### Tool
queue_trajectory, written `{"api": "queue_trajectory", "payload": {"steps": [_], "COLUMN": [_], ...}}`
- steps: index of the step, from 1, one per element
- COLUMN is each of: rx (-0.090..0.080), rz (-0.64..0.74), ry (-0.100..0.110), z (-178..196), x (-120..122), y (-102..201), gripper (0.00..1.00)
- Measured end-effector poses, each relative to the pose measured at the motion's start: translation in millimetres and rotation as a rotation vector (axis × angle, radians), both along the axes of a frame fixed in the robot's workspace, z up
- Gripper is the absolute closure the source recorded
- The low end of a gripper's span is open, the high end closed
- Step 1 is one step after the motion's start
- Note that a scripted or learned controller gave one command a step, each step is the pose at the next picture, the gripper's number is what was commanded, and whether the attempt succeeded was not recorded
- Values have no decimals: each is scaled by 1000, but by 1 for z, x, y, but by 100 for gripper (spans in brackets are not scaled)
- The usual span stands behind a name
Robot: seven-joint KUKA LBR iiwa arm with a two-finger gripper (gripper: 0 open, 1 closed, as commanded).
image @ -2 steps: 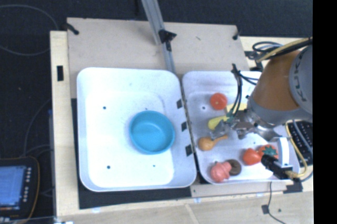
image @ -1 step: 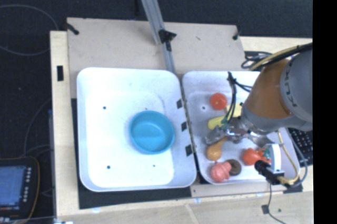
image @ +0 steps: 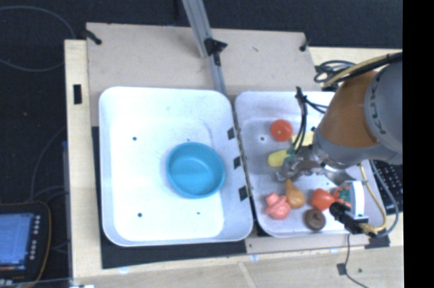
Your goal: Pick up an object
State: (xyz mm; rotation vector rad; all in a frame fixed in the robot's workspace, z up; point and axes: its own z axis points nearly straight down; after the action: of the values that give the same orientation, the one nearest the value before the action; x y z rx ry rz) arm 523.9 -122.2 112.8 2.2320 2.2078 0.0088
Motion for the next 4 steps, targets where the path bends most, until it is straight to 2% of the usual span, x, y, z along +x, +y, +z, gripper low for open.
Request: {"api": "queue_trajectory", "payload": {"steps": [1, 3, 4], "rx": [-1, -1, -2], "rz": [9, 18, 18], "ry": [1, -4, 9], "z": [44, 162, 145], "x": [0, 9, 17], "y": [1, 8, 56], "gripper": [100, 100, 100]}}
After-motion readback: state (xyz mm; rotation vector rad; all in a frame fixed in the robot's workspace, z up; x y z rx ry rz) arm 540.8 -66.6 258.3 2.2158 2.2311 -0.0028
